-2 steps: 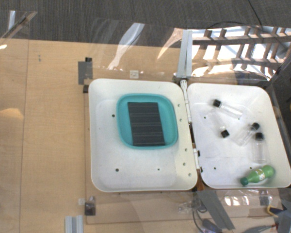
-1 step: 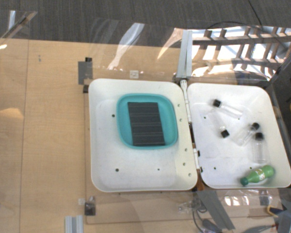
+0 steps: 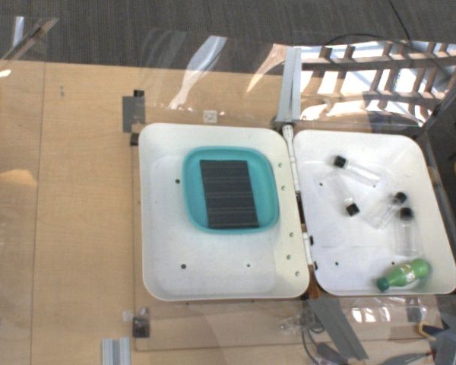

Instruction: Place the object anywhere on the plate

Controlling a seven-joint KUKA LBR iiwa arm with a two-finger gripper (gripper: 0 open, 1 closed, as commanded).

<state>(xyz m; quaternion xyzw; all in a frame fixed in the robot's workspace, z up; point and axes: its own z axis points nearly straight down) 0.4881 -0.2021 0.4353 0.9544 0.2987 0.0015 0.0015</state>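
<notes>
A teal plate lies in the left bin, toward its far side, with a dark ribbed rectangular mat on it. In the right bin lie several clear vials with black caps: one at the far left, one in the middle, one beside it and one to the right. A green bottle rests on its side near the right bin's front edge.
The left bin and right bin sit side by side with a hinged seam between them. A metal frame stands behind the right bin. Brackets sit at the left bin's corners.
</notes>
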